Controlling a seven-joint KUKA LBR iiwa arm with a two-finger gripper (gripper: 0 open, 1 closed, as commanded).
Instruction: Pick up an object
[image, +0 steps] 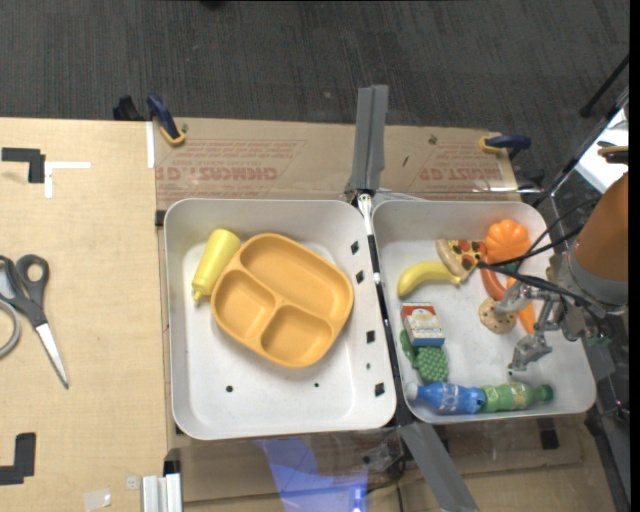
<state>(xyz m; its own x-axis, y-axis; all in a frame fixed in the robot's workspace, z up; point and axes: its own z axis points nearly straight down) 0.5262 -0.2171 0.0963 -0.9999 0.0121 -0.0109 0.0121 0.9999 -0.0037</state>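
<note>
**The Arm Hangs Over the Toy Bin**

Nearest to us, along the front wall of the right bin (570, 405), lie a blue bottle (447, 397) and a green bottle (518, 395), end to end. Just above the green one hangs the gripper (530, 352). Its metal tips point down. They look a little apart, with nothing between them.

A bit further back sit a small red and white box (423, 323) and a green bumpy toy (429, 360). A round tan toy (496, 315) lies just beside the gripper. Further still are a banana (426, 277), a pizza slice (459, 256) and an orange pumpkin (506, 240).

The left bin (200, 400) holds an orange tray (282, 298) and a yellow bottle (214, 262).

To do this well, I think the arm should pick one toy with room around it. It should go straight down and squeeze across the thin side. The green bottle lies right against the wall, so that one could be tricky.
</note>
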